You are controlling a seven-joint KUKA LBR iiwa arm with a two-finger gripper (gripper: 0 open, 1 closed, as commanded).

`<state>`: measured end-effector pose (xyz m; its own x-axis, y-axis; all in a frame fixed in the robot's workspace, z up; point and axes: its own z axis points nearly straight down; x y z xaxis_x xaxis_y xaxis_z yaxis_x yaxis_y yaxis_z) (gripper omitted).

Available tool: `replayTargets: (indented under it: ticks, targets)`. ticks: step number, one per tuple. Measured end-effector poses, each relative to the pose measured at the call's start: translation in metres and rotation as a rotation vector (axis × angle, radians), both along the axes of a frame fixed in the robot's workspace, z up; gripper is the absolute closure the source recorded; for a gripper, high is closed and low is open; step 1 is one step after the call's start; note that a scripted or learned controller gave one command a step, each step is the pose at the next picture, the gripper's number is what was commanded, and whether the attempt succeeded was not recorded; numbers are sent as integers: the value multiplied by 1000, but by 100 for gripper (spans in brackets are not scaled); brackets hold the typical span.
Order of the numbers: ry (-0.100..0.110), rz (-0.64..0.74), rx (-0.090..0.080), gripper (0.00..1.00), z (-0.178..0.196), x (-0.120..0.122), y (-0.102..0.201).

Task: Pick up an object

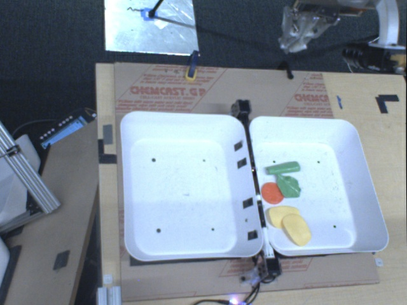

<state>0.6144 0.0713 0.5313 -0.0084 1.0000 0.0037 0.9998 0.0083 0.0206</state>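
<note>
Front edge: cable clutter [257,277] sits at the near lip, right where the two bins meet.
Left side: aluminium rail [25,176] slants beside the bench, clear of the bins.
Left bin [137,234]: bare white floor, a few dark dots on it.
Divider [249,183]: black clips run along the seam between the bins.
Right bin [369,227]: all the pieces bunch against its left wall, open floor to their right.
Yellow pieces [290,223]: nearest, two overlapping.
Red round piece [272,193]: just behind the yellow, touching it.
Green pieces [285,176]: a long one farthest back, a lumpier one below it, beside the red.
Far board: yellow clip [191,74] on the bench's far edge; shiny sheet [151,16] beyond.
Gripper [299,38]: hovering past the far edge, well apart from the pieces; whether the claw is wide or narrow, cannot tell.
</note>
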Motion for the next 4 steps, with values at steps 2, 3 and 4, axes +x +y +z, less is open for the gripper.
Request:
replayTargets:
  ticks: [2, 3, 4]
  targets:
    - [18, -13, -5, 100, 4, -50, -123]
    - [18, -14, -6, 100, 4, -86, -182]
    - [13, -3, -5, 100, 16, -83, -178]
